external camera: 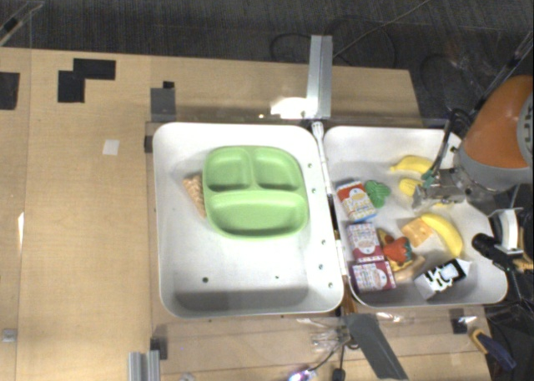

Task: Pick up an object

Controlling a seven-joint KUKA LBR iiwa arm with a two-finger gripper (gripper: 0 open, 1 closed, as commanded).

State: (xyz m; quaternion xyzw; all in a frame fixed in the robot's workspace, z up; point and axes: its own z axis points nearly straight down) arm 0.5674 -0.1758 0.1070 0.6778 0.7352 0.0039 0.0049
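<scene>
The right bin (400, 139) holds several small items: a yellow banana (412, 164) at the back, a second banana (448, 233) near the right wall, an orange wedge (415, 232), a green broccoli piece (378, 193), and three small red-and-white cartons (356, 202) (364, 238) (372, 274) along the left side. A red toy (395, 248) and a black-and-white object (442, 276) lie toward the front. My gripper (427, 191) hangs low over the bin between the two bananas, just right of the broccoli. The grey wrist and orange band (499, 133) hide what lies beneath them.
The left bin (175, 229) holds a green divided plate (253, 189) with a tan waffle-like piece (193, 194) poking out at its left edge. A metal post (320, 75) stands behind the seam between the bins. Black cables lie at the right bench edge.
</scene>
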